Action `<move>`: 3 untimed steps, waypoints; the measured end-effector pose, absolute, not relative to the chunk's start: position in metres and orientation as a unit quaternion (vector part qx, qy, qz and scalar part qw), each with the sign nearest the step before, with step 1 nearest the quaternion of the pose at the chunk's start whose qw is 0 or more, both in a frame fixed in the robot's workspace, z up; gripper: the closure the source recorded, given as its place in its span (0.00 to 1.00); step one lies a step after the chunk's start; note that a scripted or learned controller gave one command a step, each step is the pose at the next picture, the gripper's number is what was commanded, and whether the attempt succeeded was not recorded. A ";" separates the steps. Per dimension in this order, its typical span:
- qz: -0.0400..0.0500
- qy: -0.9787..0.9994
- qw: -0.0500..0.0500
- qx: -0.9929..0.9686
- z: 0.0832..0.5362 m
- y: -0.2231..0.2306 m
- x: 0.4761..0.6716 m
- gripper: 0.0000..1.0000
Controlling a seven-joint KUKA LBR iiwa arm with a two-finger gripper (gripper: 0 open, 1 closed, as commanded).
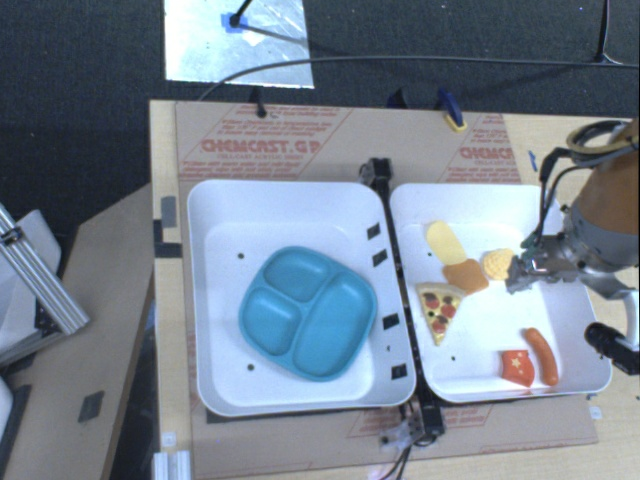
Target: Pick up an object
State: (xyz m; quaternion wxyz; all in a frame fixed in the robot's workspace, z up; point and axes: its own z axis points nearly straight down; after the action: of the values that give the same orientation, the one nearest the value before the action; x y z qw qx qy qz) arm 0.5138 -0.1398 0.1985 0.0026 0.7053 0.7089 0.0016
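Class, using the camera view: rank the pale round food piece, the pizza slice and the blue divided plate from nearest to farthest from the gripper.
1. Pale round food piece, right bin, just left of the gripper.
2. Pizza slice, right bin, by the divider.
3. Blue divided plate, left bin, farthest.

Even, bright overhead light falls on the bins point(300, 200), whose white walls look slightly washed out. Shadows beneath the blue plate point(308, 311) are soft. Beyond the bins, a foil sheet point(237, 28) glares. Detail is mildly soft throughout.
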 end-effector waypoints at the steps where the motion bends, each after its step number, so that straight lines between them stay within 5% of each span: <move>1: 0.001 0.709 0.002 0.705 0.232 -0.140 0.515 1.00; 3: 0.001 0.711 -0.001 0.703 0.227 -0.019 0.507 1.00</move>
State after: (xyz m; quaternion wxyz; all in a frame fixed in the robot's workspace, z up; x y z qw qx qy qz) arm 0.5070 -0.0190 0.2270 -0.0009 0.7035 0.7107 0.0007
